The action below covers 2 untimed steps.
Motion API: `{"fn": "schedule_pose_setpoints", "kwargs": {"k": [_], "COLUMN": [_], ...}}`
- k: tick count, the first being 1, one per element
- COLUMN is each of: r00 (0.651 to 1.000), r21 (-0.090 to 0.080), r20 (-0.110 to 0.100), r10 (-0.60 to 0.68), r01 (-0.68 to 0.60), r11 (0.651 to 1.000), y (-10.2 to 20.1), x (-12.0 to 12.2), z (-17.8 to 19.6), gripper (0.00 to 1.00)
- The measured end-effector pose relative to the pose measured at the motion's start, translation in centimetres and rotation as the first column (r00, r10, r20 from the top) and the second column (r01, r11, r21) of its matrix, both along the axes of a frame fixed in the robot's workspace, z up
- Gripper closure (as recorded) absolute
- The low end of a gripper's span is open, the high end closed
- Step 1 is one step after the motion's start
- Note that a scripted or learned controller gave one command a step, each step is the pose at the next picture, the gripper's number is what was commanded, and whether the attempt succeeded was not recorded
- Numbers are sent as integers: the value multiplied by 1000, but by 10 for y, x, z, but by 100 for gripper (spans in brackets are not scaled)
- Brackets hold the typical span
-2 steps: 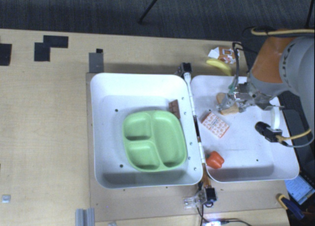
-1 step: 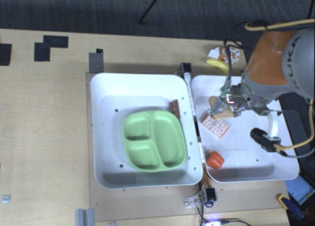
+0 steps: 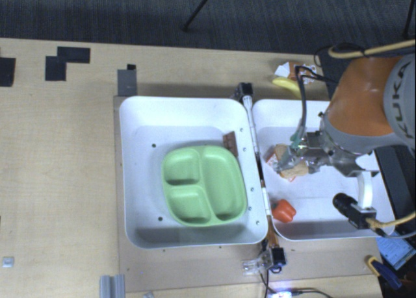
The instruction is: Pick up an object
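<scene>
Reaching in from the right, arm point(image 3: 367, 105) sits low over the right bin point(image 3: 312, 228); gripper point(image 3: 300, 155) is down among a small pile of items point(image 3: 286, 163) near the divider. An orange piece point(image 3: 283, 211) lies near the front wall. A green plate point(image 3: 203, 185) fills the left bin point(image 3: 140, 160).

The pale wooden desk point(image 3: 58, 180) carries two white bins side by side, the left bin point(image 3: 133, 160) and the right bin point(image 3: 273, 111), touching along their inner rims. Black tape pieces point(image 3: 65, 62) lie near its far left edge.
</scene>
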<state>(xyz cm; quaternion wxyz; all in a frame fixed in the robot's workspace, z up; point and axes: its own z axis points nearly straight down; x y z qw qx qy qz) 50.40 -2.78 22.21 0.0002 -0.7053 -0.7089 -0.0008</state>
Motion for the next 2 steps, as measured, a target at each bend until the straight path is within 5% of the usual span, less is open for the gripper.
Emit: {"fn": "schedule_pose_setpoints", "kwargs": {"k": [1, 2], "r00": [1000, 1000], "r21": [-1, -1], "r20": [0, 2], "r10": [-3, 0], "r01": [3, 0], "r11": [1000, 1000], "y": [-20, 18], "x": [-17, 68], "z": [-38, -38], "gripper": [100, 100]}}
